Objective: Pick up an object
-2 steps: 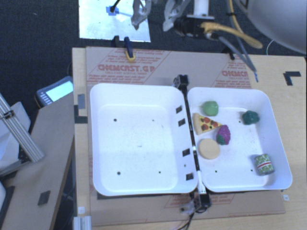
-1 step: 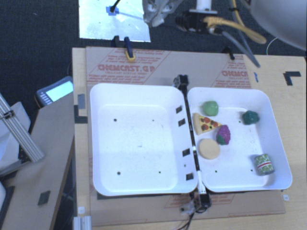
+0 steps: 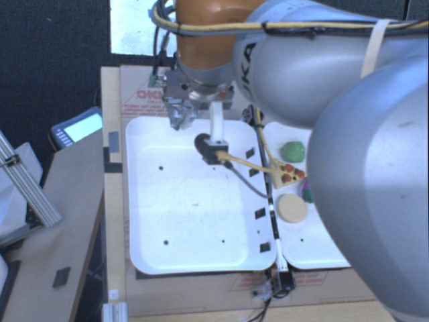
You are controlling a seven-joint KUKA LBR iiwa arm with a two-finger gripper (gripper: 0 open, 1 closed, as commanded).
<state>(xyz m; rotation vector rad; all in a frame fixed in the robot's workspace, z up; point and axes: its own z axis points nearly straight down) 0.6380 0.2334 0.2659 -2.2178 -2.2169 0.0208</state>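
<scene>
1. Arm (image 3: 315,66) is seen reaching in from the right – grey body w/ orange band (image 3: 211,19) above the wrist, taking up much of the upper right.
2. Gripper (image 3: 179,116) is held over the far edge of the left bin (image 3: 194,247), near its far-left corner.
3. Whether the gripper is apart or together can't be told – its tip is dark and seen from above; nothing is seen held in it.
4. A white post w/ a black part (image 3: 209,147) hangs beside the gripper, over the left bin's far part; a yellow cable (image 3: 251,165) runs from it toward the right.
5. Right bin (image 3: 315,253) holds the objects, all well apart from the gripper: green ball (image 3: 293,151) at the far side, tan disc (image 3: 292,208) nearer, a yellow-red piece (image 3: 289,174) between them.
6. A teal item (image 3: 308,194) is partly hidden by the arm – just right of the disc.
</scene>
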